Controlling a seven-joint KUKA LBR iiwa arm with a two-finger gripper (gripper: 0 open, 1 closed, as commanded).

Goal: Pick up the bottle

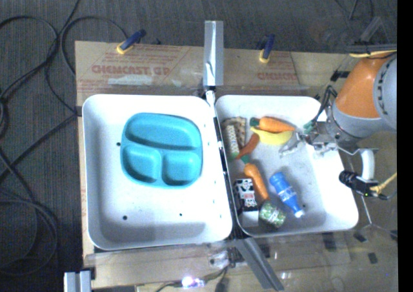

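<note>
Nearest us, the blue bottle (286,194) lies tilted by the right bin's (335,216) front wall, bare floor beside it; our gripper (298,142) hangs open, apart.

Overhead slanted view, both bins (97,155)

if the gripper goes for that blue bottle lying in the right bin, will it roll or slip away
Probably apt to roll: the bottle lies on its side on the bin's smooth floor. It looks like small, light plastic, so a nudge from the gripper may shift it. Its rounded body could slip unless gripped across its width. The green thing and carrot nearby might block it.
</note>
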